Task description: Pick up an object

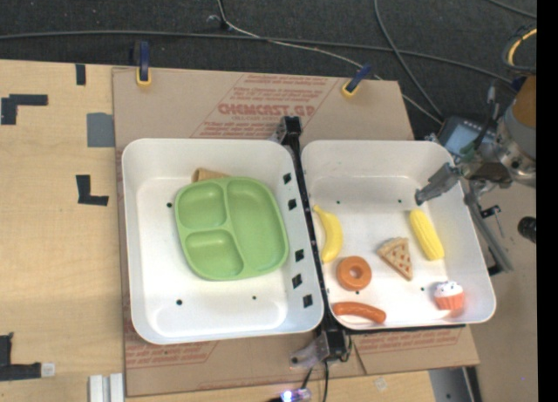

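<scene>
Gripper (433, 189) is hanging over the upper right part of the right bin (366, 158), the arm reaching in from the right edge of the camera view. One dark finger is showing, slanting down and to the left; whether the fingers are spread or pressed together cannot be told from this angle. Nothing is showing between them, so no hold is being claimed.

The nearest thing is the corn cob (425, 233), lying just below the fingertip in the view. It is lying flat on the bin floor near the right wall, long axis running roughly top to bottom with a slight lean, upper end closest to the gripper. Judgement: a short move downward in the view would be putting the fingers over it, and closing across the short width, not along the length, looks like the sound choice.

The cob is looking bright yellow, stubby, rounded at both ends, likely a plastic toy.

Other candidates are lying further off: pizza slice (397, 257), doughnut (354, 273), banana (329, 232), sausage (358, 312), cupcake (448, 296). The left bin (144, 173) is holding a green divided plate (231, 227).
</scene>
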`<act>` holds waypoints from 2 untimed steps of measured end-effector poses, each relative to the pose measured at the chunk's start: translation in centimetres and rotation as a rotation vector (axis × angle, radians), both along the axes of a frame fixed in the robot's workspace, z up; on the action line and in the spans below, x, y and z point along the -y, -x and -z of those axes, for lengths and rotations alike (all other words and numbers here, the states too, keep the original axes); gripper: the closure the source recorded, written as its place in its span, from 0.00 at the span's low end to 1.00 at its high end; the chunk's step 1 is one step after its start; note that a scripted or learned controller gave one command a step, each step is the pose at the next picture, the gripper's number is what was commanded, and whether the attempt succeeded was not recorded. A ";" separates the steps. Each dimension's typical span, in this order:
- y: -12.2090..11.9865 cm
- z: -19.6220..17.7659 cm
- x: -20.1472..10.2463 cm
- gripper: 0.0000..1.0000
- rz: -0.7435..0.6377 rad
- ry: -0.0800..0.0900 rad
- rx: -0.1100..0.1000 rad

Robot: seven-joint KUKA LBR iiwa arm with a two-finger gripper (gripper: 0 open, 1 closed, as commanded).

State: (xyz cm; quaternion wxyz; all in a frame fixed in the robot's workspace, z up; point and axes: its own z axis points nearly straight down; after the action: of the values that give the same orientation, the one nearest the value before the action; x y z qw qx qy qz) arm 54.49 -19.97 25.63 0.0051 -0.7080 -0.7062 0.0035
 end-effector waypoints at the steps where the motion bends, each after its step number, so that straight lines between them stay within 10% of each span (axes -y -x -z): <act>1: -0.2 -0.6 0.0 0.00 -0.003 0.003 0.011; 2: 0.7 4.5 -0.6 0.00 -0.003 0.002 0.007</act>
State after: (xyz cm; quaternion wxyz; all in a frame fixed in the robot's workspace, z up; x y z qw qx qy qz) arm 53.81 -19.38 21.15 0.0020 -0.7069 -0.7073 0.0019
